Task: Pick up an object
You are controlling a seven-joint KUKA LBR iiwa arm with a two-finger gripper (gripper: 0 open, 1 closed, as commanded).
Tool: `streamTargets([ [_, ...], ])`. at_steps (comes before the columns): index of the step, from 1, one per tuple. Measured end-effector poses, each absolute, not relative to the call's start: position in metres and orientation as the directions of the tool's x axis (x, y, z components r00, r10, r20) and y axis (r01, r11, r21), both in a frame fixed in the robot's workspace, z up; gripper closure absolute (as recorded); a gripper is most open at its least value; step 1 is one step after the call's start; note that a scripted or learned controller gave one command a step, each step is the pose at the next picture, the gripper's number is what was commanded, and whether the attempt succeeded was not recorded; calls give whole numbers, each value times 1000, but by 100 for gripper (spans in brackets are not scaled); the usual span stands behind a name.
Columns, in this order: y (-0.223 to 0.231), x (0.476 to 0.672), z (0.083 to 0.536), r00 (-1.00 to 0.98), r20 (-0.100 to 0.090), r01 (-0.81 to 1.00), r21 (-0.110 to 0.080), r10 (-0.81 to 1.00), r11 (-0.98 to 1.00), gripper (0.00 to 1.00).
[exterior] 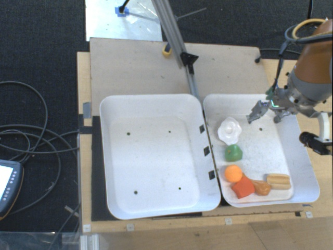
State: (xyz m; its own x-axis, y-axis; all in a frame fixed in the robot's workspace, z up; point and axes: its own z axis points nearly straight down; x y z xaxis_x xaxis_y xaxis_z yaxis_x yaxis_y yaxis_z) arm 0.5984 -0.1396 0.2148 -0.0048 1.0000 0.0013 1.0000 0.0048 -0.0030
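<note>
Here, a desk (223,69) carrying two white bins: left bin (151,155) well away from the hand (268,111), right bin (296,155) directly under it. Hand up near that bin's far edge, fingers spread apart, gripping nothing. Toward the near side from the hand, well apart: white object (229,130), then green ball (233,152), orange ball (233,173), red block (242,187) touching an orange lump (261,188), tan bread roll (278,180) just beside.
</note>
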Motion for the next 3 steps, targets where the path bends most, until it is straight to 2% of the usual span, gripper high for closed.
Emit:
streamTargets([
  [1, -140, 599, 217, -5, 0, 1000, 1, 1000, 5, 0],
  [2, -137, 595, 155, -1, 1, 1000, -5, 1000, 1, 0],
  [3, -131, 597, 111, -2, 1, 1000, -3, 1000, 2, 0],
])
